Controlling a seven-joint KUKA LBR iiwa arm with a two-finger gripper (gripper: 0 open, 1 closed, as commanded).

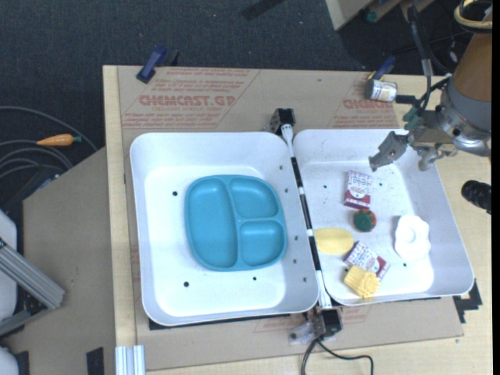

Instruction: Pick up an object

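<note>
From above, two white bins sit side by side on the bench. The left bin (156,287) holds a blue divided plate (234,221) at its centre. In the right bin (445,201), a red-and-white packet (358,191) lies mid-bin with a green ball (364,220) just beside it, a yellow lemon-like piece (334,241) by the left wall, a white lump (411,236) toward the right wall, and a yellow block (360,280) near the front edge. The gripper (406,151), its two fingers spread apart, hangs over the bin's far right corner.

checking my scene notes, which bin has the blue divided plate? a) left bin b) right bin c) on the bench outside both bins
a, the blue plate lies in the left bin, while the right bin holds the small toys and the gripper hangs over its far side.
</note>
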